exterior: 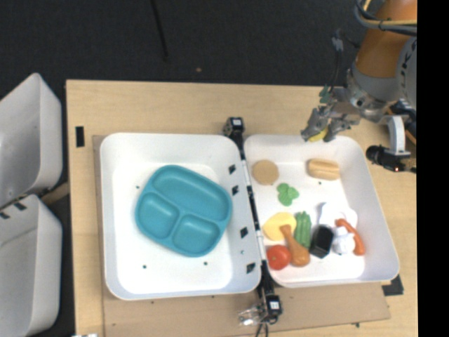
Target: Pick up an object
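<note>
Right bin, near edge: I see a toy tomato (pixel 278 257), a drumstick (pixel 295 247) and a black block (pixel 322 241) crowded together with a white and orange piece (pixel 346 239), which I judge makes for awkward picks.
Right bin, middle: a yellow piece (pixel 278 225), green pods (pixel 302 227) and a small green leafy toy (pixel 287 194) lie close to the divider.
Right bin, far half: a round cookie (pixel 265 172) and a bread roll (pixel 323 168) sit apart from the rest, so I'd call them the easier targets.
Left bin (pixel 119 188): a blue sectioned plate (pixel 184 210) lies in its middle.
Gripper (pixel 325 130): it hangs over the right bin's far edge with something small and yellow between its fingers, closed on it as far as I can judge.
Bench (pixel 161 107): pale wood, dark floor beyond the far edge.
</note>
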You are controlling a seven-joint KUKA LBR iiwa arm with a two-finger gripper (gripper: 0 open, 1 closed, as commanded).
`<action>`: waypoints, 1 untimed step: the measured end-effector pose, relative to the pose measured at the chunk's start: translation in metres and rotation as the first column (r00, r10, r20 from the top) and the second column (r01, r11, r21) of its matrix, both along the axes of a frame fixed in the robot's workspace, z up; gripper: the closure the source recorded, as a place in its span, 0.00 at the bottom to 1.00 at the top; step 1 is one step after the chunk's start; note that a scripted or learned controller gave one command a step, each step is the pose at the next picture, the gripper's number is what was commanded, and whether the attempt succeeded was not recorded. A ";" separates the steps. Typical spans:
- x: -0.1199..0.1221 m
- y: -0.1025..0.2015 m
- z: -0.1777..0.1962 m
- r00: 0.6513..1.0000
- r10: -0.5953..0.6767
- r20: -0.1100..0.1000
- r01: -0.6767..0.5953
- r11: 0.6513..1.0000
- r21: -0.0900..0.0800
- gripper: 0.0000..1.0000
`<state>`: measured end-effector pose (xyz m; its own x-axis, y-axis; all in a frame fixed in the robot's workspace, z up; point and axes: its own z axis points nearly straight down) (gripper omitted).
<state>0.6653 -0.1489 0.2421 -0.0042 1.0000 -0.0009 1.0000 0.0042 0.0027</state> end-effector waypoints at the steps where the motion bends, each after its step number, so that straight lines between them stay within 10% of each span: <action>1: -0.020 0.036 0.002 1.000 0.000 -0.005 0.000 1.000 0.001 1.00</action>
<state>0.6448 -0.1125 0.2440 -0.0042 1.0000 -0.0002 1.0000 0.0042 -0.0018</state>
